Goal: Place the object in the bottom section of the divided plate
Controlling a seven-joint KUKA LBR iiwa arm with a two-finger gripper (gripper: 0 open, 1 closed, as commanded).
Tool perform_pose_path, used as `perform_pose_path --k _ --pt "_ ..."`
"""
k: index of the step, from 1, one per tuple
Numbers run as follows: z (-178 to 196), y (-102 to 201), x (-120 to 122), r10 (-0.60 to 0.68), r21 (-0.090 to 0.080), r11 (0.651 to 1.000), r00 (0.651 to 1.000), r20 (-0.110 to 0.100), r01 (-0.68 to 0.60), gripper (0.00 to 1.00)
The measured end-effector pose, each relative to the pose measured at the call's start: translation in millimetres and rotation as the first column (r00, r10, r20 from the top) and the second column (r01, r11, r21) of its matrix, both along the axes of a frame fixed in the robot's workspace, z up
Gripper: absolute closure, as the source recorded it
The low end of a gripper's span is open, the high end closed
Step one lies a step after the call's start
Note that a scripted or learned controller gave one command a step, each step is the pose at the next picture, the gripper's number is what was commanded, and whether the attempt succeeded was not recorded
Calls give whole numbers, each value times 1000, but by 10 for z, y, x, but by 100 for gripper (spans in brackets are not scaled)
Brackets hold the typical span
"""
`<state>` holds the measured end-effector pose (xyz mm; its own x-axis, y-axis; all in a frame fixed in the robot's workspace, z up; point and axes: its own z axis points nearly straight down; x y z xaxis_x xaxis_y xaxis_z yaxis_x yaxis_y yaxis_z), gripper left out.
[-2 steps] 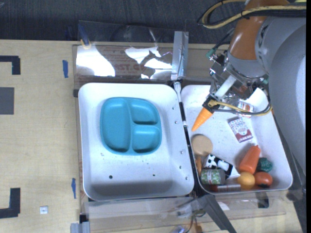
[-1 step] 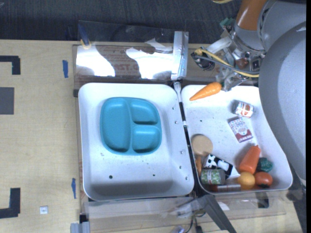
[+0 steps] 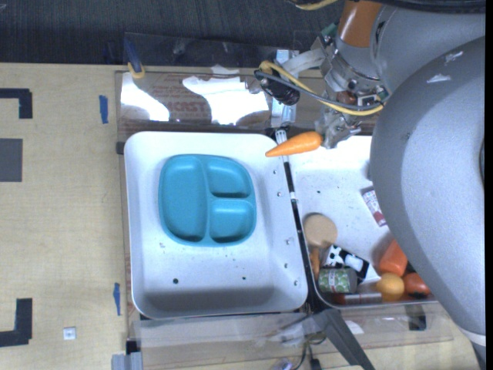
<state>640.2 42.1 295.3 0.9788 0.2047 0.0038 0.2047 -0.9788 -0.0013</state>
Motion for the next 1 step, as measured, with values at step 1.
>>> perform_pose_path --k 1 --pt "91 -44 4 -9 -3 1000 1000 1 9 100"
